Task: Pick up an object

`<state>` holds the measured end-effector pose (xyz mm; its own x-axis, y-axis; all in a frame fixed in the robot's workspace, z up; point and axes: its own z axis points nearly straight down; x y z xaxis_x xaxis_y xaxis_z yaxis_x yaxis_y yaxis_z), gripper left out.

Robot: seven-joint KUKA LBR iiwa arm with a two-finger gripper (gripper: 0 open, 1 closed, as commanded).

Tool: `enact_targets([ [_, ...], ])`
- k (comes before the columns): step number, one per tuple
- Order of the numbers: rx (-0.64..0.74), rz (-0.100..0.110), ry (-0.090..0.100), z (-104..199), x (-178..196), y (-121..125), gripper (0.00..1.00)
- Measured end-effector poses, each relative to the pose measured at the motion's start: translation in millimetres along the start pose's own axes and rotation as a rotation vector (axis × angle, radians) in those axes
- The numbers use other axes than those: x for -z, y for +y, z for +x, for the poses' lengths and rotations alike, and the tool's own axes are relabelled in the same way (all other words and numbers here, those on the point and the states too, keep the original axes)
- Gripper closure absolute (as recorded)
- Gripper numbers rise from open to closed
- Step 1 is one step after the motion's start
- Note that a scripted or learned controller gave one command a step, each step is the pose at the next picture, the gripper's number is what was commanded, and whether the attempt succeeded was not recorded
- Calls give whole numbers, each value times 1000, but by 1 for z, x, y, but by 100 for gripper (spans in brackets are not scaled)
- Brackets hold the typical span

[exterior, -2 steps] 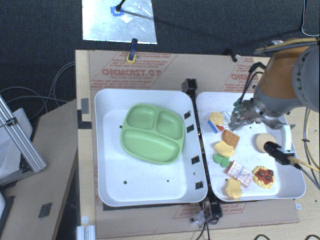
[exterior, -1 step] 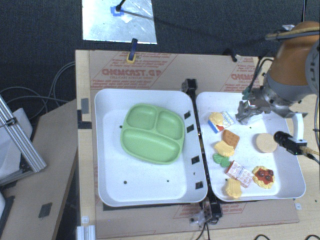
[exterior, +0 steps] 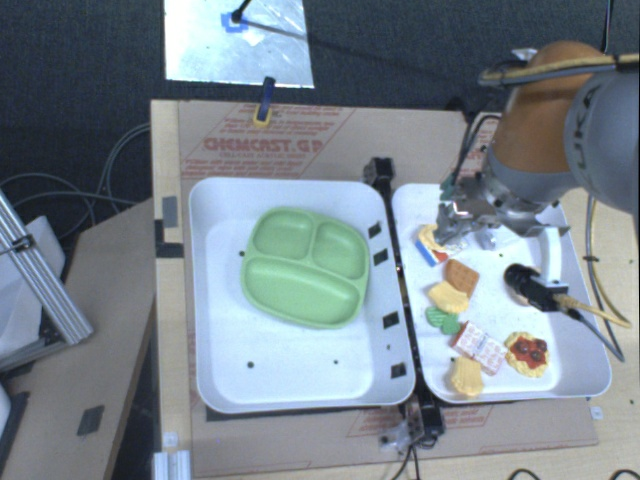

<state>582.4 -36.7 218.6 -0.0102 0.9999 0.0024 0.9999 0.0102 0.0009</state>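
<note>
- Yellow-and-blue toy piece (exterior: 430, 244) lies near the upper left corner of the right bin (exterior: 415, 203). In my judgement it is the most probable target, because the gripper (exterior: 455, 220) hangs just beside it or partly over it.
- I cannot tell if the gripper is released or clenched. The wrist hides much of it, and I see nothing that is surely grasped.
- First risk: the yellow-and-blue toy piece is small and looks like smooth, hard plastic. It may slip out, or it may be pushed toward the bin wall instead of lifted.
- Second risk: a brown waffle-like piece (exterior: 461, 275) lies close below it. A descent that is a little off could catch both pieces or knock one aside.
- Other toys stand in a tight group: a yellow lump (exterior: 447, 297), a green piece (exterior: 440, 318), a flat pink-and-white packet (exterior: 479, 345), a round pizza-like disc (exterior: 528, 354) with red spots, and a pale yellow piece (exterior: 465, 376). The flat ones probably give little to grip.
- Both bins are white, shallow and smooth, with rounded corners, so I expect things to slide easily on them.
- In the left bin (exterior: 230, 358) there is a green plate (exterior: 305, 268) with three compartments. It is matte and rounded, and well apart from the gripper.
</note>
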Motion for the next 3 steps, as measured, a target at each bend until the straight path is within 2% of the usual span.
enact_targets([
  [1,-3,-3,-2,4,16,8,100],
  [2,-4,0,-2,11,8,8,100],
  [3,-10,1,-3,-3,2,-1,100],
])
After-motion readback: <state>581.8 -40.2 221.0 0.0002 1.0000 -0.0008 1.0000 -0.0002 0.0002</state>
